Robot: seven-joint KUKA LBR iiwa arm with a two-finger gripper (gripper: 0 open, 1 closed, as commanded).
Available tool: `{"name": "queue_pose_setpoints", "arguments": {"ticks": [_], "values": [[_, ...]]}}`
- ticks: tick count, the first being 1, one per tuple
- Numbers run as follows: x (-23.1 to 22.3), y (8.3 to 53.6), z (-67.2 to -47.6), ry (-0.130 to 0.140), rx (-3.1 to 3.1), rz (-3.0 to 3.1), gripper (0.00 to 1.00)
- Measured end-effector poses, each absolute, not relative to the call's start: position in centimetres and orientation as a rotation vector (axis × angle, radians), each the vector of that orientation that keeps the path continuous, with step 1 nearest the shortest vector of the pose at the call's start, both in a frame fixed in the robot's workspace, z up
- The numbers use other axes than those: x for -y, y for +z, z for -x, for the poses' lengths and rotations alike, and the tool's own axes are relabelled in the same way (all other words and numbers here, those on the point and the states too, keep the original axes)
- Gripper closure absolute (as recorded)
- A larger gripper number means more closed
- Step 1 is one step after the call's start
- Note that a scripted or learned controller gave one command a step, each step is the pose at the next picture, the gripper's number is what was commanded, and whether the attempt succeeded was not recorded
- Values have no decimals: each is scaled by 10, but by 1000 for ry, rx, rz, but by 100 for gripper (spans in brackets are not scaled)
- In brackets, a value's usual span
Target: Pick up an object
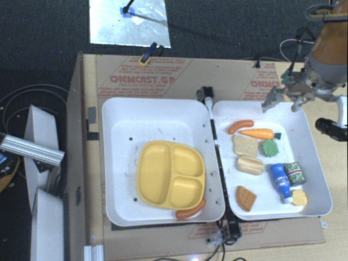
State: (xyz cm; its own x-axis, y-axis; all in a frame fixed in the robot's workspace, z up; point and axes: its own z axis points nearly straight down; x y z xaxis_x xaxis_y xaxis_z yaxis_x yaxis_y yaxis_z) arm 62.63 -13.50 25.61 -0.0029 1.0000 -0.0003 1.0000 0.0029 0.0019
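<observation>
The two-finger gripper [282, 100] hangs spread and empty above the right white plastic bin's [315, 162] far edge. The toy food lies packed together there, so I judge a descent risks nudging neighbours or closing on nothing.

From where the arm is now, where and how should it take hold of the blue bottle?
Grip the blue bottle across its mid-body, coming straight down. It lies flat, long axis up-down in view, so close across its narrow width. The green can crowds its right side.
</observation>
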Motion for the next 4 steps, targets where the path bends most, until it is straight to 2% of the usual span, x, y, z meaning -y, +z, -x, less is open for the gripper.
{"name": "queue_pose_setpoints", "arguments": {"ticks": [1, 2, 3, 4], "values": [[117, 88, -597, 5, -2220, -2217, 0], [84, 88, -651, 11, -2221, -2212, 0], [95, 86, -665, -14, -2241, -2241, 0], [210, 89, -612, 3, -2215, -2214, 0]]}}
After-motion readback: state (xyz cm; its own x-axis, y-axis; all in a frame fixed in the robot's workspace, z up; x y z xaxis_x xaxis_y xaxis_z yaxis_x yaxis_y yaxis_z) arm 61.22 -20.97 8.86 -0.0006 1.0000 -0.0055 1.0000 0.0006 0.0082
